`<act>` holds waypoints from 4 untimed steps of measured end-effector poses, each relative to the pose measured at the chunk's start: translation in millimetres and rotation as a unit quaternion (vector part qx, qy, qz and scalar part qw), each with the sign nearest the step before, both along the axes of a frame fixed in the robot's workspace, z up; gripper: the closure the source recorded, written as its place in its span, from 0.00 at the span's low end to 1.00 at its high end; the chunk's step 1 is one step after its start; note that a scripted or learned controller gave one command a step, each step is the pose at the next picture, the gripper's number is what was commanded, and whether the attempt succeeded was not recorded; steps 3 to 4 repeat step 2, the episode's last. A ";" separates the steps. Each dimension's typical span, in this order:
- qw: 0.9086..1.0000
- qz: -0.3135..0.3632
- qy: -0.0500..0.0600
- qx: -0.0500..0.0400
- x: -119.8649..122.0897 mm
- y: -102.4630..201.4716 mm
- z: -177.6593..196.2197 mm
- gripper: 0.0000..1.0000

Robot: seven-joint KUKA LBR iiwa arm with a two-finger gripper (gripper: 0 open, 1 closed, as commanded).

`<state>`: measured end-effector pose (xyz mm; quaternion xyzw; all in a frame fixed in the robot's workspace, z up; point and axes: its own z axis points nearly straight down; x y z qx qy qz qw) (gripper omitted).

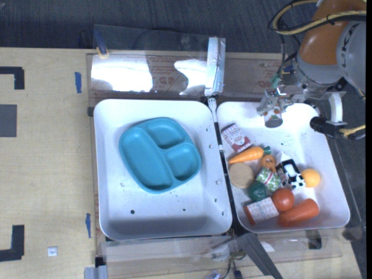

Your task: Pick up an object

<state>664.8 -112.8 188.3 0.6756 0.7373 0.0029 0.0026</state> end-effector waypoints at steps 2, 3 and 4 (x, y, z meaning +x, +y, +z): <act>0.963 -0.270 0.007 0.000 -28.9 70.3 25.5 1.00; 0.963 -0.270 0.007 0.000 -28.9 70.3 25.5 1.00; 0.963 -0.270 0.007 0.000 -28.9 70.3 25.5 1.00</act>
